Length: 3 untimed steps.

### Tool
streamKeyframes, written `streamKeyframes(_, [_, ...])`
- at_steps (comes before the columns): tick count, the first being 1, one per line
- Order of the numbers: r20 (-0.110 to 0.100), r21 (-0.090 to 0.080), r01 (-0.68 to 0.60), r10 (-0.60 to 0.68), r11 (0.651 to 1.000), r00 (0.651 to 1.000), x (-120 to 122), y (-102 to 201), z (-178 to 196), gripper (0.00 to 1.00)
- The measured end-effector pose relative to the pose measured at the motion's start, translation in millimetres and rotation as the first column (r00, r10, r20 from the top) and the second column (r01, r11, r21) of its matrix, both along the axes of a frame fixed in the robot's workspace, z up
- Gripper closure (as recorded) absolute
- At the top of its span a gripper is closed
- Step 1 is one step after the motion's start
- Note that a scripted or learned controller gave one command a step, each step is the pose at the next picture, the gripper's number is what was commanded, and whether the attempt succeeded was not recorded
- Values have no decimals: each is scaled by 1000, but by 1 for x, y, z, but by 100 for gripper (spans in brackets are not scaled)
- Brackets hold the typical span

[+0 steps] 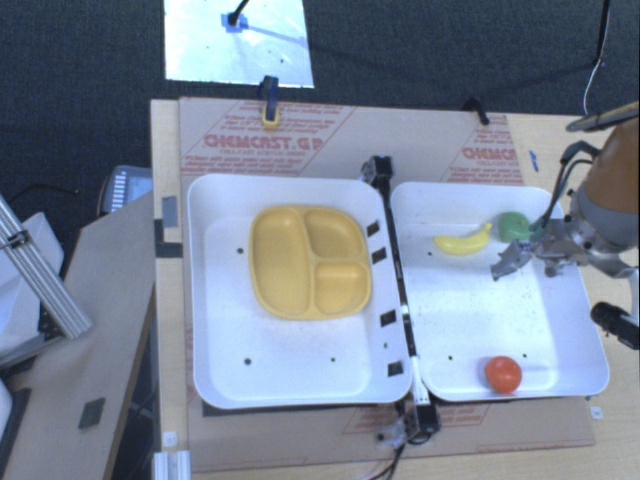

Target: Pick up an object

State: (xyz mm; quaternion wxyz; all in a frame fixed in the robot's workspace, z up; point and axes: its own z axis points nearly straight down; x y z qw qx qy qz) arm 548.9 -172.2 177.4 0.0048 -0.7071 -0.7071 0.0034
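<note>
Three smooth toys: curved banana (462, 240), round tomato (503, 373), green ball (513, 225); pincer (512, 260) state unclear.

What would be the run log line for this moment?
gripper: above right bin | nearest: banana, green object | grasp: none seen

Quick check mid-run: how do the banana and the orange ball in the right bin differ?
The banana is yellow, long and curved; the orange ball is round. The banana lies toward the bin's far side, close to the gripper and a green object; the ball sits alone near the front edge. Both rest on the right bin floor.
</note>
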Motion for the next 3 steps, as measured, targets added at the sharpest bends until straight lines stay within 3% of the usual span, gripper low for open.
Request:
streamKeyframes(1, [12,-2,-3,3,1000,1000,3,0,7,0])
streamKeyframes(3, [10,-1,-1,1,1000,1000,-2,-8,-95,0])
